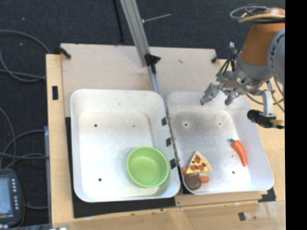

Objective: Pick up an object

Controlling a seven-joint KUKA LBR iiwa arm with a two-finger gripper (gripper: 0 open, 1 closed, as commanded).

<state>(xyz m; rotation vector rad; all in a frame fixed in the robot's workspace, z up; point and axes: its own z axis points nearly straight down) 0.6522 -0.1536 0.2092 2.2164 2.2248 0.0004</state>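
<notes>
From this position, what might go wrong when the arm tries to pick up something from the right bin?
1. The pizza slice lies against a brown round item in the right bin's near-left corner, so the gripper may push both or strike the wall.
2. The toy carrot is thin and slanted; open fingers may close beside it and miss.

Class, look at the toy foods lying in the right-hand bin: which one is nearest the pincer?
The orange carrot. It lies alone by the bin's right side, below the pincer, while the pizza slice and brown piece sit at the bottom left corner.
</notes>
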